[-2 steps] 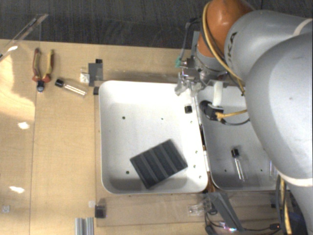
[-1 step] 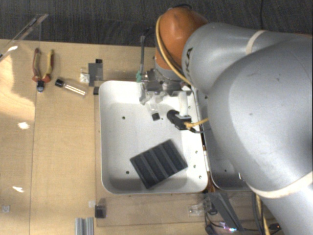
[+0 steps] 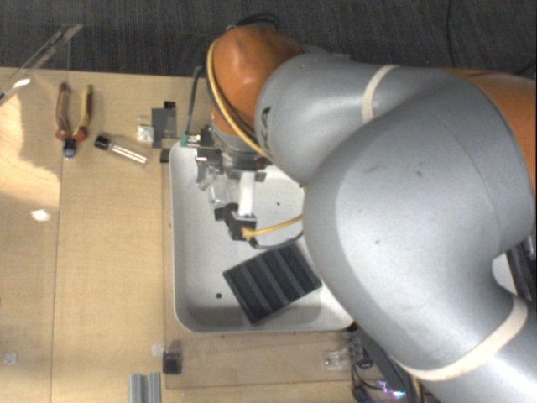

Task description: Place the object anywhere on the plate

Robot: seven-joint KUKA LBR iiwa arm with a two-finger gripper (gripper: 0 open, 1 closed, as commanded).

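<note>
A black ribbed rectangular slab (image 3: 273, 284) lies flat in the white bin (image 3: 186, 250), near its front wall and turned at a slant. My gripper (image 3: 213, 177) hangs over the bin's far left part, a good hand's width behind the slab and apart from it. Nothing shows between the gripper and the bin floor beneath it. The big grey arm with its orange band (image 3: 247, 65) covers the bin's right side and everything further right.
On the wooden bench left of the bin lie red-handled pliers (image 3: 74, 114), a small clear tube with a black cap (image 3: 122, 149) and a small metal fixture (image 3: 161, 124). A small dark block (image 3: 172, 362) and a metal bracket (image 3: 144, 385) sit near the front edge.
</note>
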